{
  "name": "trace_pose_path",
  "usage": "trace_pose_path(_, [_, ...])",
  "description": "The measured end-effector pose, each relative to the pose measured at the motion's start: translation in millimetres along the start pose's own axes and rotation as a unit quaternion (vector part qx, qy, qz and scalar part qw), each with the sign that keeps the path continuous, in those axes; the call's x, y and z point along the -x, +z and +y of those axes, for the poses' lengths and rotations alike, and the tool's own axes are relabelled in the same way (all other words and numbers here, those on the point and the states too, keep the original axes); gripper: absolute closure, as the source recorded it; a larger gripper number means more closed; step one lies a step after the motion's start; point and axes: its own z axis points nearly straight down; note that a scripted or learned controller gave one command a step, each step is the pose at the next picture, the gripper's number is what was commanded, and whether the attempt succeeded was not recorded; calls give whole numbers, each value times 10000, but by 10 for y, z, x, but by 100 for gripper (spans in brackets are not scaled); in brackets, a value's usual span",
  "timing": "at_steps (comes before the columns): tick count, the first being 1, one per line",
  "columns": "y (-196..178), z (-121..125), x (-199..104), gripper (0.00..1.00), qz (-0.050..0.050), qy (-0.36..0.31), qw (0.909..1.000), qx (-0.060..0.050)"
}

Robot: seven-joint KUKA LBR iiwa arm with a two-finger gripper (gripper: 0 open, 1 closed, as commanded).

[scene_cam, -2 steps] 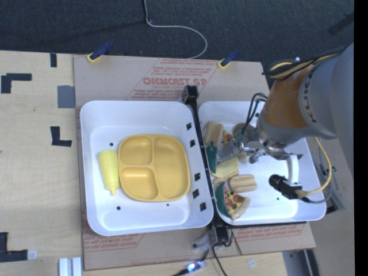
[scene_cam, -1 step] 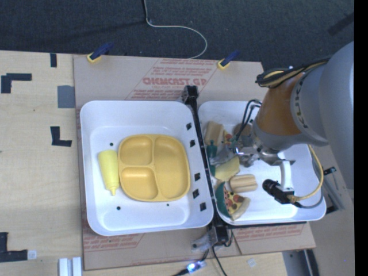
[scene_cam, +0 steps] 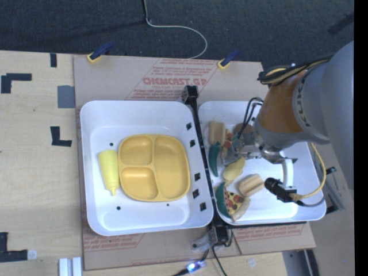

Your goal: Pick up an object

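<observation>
The gripper [scene_cam: 237, 148] hung low in the right bin [scene_cam: 305, 211], but I could not tell its state from where I stood. Just beneath it lay a pale yellow lemon-like piece [scene_cam: 233, 169], with a bread roll [scene_cam: 250, 184] beside that. The lemon looked light, hard and smooth, likely to squirt sideways; I judged a grip across its narrow middle safest.

yellow tray [scene_cam: 154, 167]; yellow bottle [scene_cam: 108, 171]; white bins [scene_cam: 92, 119]; grey-orange arm [scene_cam: 299, 105]
</observation>
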Motion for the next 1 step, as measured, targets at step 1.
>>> trace_pose_path(1, [-628,43,-3,100,3,3,10000,13])
